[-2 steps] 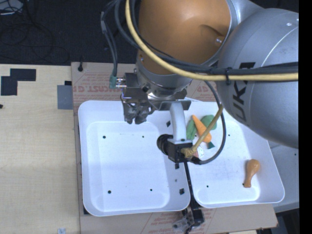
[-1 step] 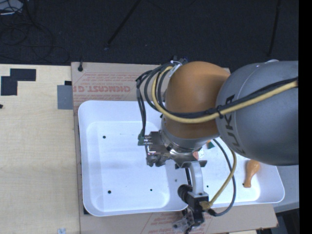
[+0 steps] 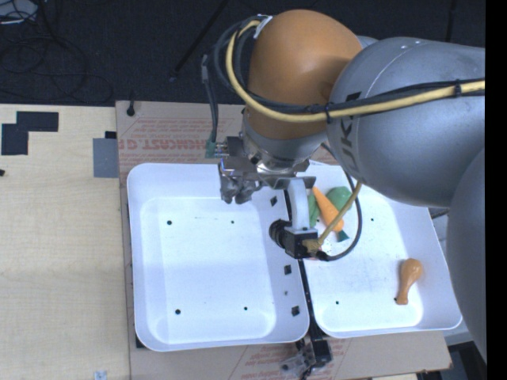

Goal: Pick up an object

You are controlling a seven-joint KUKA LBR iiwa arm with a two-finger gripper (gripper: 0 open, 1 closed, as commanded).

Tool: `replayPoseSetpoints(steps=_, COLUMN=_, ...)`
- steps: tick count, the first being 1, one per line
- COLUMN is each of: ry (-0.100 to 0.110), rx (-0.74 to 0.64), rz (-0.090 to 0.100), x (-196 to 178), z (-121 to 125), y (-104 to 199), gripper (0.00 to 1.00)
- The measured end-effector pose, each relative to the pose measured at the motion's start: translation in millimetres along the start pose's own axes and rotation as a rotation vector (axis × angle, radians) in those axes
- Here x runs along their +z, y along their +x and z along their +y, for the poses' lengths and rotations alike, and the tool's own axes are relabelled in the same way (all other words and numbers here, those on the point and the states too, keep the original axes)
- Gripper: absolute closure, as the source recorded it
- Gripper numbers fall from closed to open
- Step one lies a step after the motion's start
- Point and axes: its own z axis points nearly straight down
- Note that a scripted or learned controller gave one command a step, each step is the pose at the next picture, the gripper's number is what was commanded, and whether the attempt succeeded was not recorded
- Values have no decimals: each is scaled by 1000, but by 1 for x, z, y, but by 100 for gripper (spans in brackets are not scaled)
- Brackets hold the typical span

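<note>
jaws hang over the left bin [image 3: 198,279], wide or narrow i cannot tell. nothing picked up yet; next they should move right to the carrot [image 3: 324,207].

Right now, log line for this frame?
gripper: over left bin, far-right corner | right bin: carrot toy, tan drumstick toy | pick: not yet done

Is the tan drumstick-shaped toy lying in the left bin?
No, the drumstick-shaped toy lies in the right bin, near its right edge.
</note>
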Motion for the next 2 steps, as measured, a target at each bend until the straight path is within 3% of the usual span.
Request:
replayPoseSetpoints(steps=1, ry=7, rx=3, rz=-1, x=-12, z=-74, y=-71, gripper=100)
replayPoseSetpoints(steps=2, ry=-2, rx=4, rz=-1, x=-103, z=-56, y=-128, gripper=100)
